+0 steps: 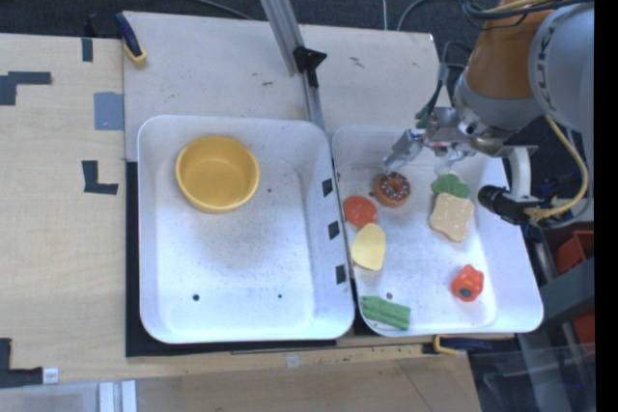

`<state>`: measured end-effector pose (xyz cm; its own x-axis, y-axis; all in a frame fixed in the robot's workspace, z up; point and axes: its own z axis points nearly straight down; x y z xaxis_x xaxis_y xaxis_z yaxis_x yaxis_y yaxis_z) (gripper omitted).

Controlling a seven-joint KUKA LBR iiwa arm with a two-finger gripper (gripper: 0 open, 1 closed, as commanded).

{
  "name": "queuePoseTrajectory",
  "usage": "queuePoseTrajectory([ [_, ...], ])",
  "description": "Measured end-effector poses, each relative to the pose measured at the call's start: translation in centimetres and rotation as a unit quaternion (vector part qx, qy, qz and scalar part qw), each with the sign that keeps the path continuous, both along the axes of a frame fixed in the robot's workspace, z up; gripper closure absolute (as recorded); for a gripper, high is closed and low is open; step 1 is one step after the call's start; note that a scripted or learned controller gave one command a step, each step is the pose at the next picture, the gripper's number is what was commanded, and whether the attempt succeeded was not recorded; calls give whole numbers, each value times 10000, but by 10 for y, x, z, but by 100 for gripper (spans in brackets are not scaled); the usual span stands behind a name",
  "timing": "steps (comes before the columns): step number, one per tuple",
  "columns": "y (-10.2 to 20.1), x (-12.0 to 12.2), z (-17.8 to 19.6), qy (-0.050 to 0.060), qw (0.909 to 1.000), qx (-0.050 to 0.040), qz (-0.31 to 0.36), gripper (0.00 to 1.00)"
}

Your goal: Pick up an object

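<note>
With my hand poised open and empty just above the chocolate doughnut, a skewed descent could nudge it against the neighbouring red tomato.

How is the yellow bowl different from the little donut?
The yellow bowl is much bigger than the donut. The bowl is plain yellow; the donut is brown with sprinkles. The bowl sits alone in the left bin; the donut lies among other toys in the right bin, just below the claw. Both are round.
</note>
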<state>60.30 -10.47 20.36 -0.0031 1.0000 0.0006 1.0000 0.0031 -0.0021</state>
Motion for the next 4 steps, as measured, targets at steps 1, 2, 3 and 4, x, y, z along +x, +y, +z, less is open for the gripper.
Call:
queuePoseTrajectory([
  [1, 0, 0, 0, -1, 10000, 0, -3, 0],
  [2, -4, 5, -47, 19, 10000, -7, -10, 0],
  [3, -10, 4, -93, 22, 10000, -6, -12, 0],
  [4, -10, 5, -113, -13, 10000, -8, -10, 0],
])
